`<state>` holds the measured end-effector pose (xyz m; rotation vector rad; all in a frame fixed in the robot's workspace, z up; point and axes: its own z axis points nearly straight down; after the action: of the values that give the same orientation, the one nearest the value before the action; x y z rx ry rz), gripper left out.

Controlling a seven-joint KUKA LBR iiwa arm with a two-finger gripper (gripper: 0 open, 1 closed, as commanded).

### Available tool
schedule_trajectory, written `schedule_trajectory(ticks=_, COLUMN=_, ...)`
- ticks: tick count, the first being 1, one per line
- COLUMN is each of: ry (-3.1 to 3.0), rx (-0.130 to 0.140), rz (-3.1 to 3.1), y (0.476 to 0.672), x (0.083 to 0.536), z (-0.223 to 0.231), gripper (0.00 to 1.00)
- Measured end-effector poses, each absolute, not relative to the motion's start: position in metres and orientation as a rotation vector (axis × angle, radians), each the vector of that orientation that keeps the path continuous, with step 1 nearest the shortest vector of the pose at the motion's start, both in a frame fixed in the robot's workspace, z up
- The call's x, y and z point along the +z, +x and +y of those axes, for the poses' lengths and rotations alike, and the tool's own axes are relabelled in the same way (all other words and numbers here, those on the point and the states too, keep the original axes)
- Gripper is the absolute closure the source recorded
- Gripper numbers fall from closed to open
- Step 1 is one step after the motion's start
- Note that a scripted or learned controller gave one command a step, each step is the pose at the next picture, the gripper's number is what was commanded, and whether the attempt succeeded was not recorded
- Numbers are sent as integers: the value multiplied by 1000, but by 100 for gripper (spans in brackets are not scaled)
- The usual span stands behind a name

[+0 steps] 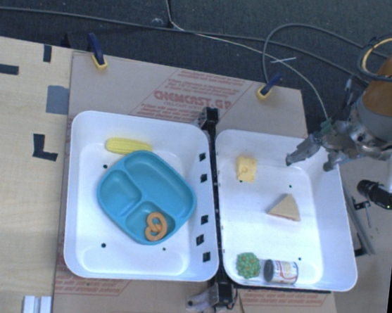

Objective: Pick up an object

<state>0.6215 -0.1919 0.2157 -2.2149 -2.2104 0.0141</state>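
Note:
The right bin [329, 225] holds a yellow cheese block [247, 170] near its back left, a tan wedge [286, 208] in the middle, and a green broccoli piece [247, 265] beside a small can [281, 271] lying on its side at the front. My gripper [315, 154] hangs above the bin's back right corner, open, its two fingers spread with nothing between them. It is well to the right of the cheese block and above and behind the wedge.
The left bin [84, 174] bears a blue divided plate [135, 187] with an orange pretzel [155, 226] in one compartment, and a yellow corn cob [128, 147] behind it. Black clips run along the divider [206, 189]. Cables arch over the bench behind.

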Motion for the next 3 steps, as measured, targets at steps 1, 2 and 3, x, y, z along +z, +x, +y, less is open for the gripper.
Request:
schedule_trajectory(ticks=1, ry=-2219, rx=2, rz=-2222, y=624, x=224, z=-191, gripper=0)
schedule_trajectory(ticks=2, ry=-2217, rx=7, rz=-2222, y=628, x=161, z=-192, gripper=0)
schedule_trajectory(ticks=3, ry=-2217, rx=7, rz=-2221, y=630, x=103, z=-200, gripper=0)
